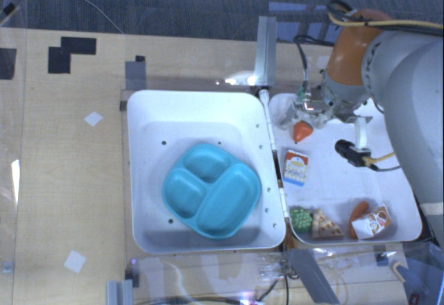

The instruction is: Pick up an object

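Camera view
Surface: pale wood (69, 179), carrying two shallow white bins side by side.
Left bin: white, rounded corners (149, 158); a blue divided plate (211, 190) with three compartments lies tilted across its middle.
Right bin: white (326, 179), just beside the left bin, with a thin rail between them.
Arm: grey, with an orange band (350, 44) above the wrist, reaching in from the right over the far end of the right bin.
Gripper: (305, 113) down at the far left corner of the right bin, directly above the orange object; how far it is open cannot be told from this angle, and nothing can be seen held in it.
Orange object: small, carrot-like (302, 132), lying on the bin floor just under the gripper, touching or nearly touching it.
Small carton: red and white with a blue edge (296, 167), near the left wall of the right bin, mid-length.
Near end of right bin: a green bumpy item (300, 218), a tan wedge (324, 225) just beside it, then an orange-red sausage shape (360, 211) and a white and orange packet (372, 222) towards the right corner.
Black part with cable: (350, 152) hanging below the arm over the bin's right half.
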`<state>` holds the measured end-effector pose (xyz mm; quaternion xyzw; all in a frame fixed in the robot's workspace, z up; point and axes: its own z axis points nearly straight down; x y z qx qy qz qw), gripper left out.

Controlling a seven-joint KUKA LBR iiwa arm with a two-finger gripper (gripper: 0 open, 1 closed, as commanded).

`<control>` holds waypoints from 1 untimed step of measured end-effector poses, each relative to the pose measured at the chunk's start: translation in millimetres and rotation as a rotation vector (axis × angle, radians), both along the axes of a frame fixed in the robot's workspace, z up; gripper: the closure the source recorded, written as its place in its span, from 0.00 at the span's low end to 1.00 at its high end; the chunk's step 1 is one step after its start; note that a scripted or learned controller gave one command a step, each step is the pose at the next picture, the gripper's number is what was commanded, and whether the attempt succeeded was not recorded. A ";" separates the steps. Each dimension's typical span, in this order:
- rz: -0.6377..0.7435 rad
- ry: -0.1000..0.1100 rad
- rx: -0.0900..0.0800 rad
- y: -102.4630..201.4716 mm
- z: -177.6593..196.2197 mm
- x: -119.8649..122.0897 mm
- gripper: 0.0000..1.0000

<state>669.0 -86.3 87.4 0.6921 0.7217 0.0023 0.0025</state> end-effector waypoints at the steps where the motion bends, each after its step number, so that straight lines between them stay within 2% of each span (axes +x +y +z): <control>1: 0.006 -0.006 -0.002 1.2 13.0 2.3 1.00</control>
